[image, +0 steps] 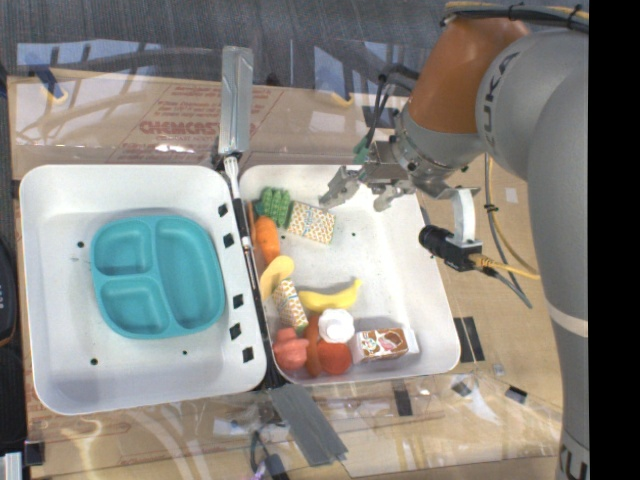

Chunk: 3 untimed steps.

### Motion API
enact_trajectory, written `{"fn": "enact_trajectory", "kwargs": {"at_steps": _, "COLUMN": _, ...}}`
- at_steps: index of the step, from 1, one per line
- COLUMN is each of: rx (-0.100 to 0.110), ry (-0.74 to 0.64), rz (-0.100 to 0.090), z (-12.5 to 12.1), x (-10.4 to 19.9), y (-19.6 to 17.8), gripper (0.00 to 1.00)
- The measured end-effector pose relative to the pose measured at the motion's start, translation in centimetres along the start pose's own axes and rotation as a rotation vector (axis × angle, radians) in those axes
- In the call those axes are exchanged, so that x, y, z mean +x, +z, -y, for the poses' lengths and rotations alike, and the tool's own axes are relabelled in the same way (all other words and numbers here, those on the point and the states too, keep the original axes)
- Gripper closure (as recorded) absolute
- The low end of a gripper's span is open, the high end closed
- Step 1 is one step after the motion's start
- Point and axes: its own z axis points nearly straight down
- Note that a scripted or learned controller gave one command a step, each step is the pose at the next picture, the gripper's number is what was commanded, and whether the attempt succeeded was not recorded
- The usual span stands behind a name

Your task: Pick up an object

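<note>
My gripper [362,192] hangs over the far part of the right bin [420,268], fingers spread open with nothing between them. Just below and left of it lies a small patterned box [312,224]. A green toy [273,206] and an orange carrot [265,238] sit along the bin's left wall. Further forward lie a yellow banana [332,296], a second yellow piece [275,274], a striped packet [292,306], a white-capped red bottle [335,340], a small milk carton [384,344] and a pink-red fruit [290,353].
The left bin [60,368] holds a teal divided tray [157,274]. A grey divider bar [236,108] stands between the bins at the back. The arm's orange band [455,73] and a cable box [450,246] hang over the right bin's right side.
</note>
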Motion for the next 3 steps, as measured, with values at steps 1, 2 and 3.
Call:
{"fn": "enact_trajectory", "kwargs": {"at_steps": 1, "rx": 0.007, "ry": 0.010, "rz": 0.000, "z": -1.0, "x": -0.3, "y": 12.3, "gripper": 0.00}}
{"fn": "enact_trajectory", "kwargs": {"at_steps": 2, "rx": -0.008, "ry": 0.168, "rz": -0.003, "z": -4.7, "x": -3.1, "y": 14.1, "gripper": 0.00}}
{"fn": "enact_trajectory", "kwargs": {"at_steps": 3, "rx": -0.013, "ry": 0.162, "rz": -0.002, "z": -4.9, "x": -3.0, "y": 12.9, "gripper": 1.00}}
